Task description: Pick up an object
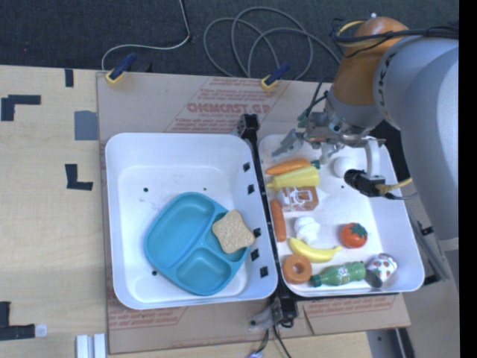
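Camera view: the approach step is judged in hand; the pincer (298,144) (fingers apart, nothing held) must be lowered onto the carrot (287,167).

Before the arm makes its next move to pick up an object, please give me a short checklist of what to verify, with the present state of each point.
1. Pincer is over the right bin, at its far end: ok.
2. An object sits close below it, the carrot on the corn cob: ok.
3. Object held between the fingers: not ok, none seen there.
4. Finger opening: cannot tell, too small and blurred.
5. Target free of neighbours: not ok, carrot and corn cob touch.
6. Left bin items, blue tray and bread slice, are away from the arm: ok.
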Controlling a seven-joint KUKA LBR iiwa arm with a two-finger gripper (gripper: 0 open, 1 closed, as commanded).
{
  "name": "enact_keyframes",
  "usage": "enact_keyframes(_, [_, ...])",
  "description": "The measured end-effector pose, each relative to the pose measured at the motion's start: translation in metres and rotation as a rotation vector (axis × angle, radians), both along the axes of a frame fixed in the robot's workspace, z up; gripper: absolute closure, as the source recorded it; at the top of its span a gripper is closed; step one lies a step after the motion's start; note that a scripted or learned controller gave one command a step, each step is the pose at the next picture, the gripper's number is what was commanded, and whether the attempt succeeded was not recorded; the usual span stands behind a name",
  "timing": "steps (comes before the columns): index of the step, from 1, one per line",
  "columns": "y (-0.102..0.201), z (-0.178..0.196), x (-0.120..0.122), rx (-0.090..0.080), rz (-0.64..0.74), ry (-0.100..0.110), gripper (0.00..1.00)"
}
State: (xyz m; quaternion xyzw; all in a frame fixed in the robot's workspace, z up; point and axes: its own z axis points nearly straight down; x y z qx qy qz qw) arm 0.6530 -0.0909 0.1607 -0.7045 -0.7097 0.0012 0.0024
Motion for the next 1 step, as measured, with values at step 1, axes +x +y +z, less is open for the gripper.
enact_keyframes(1, [-0.0063,-0.0766,-0.0076,-0.009,-0.006,-0.012,0.0])
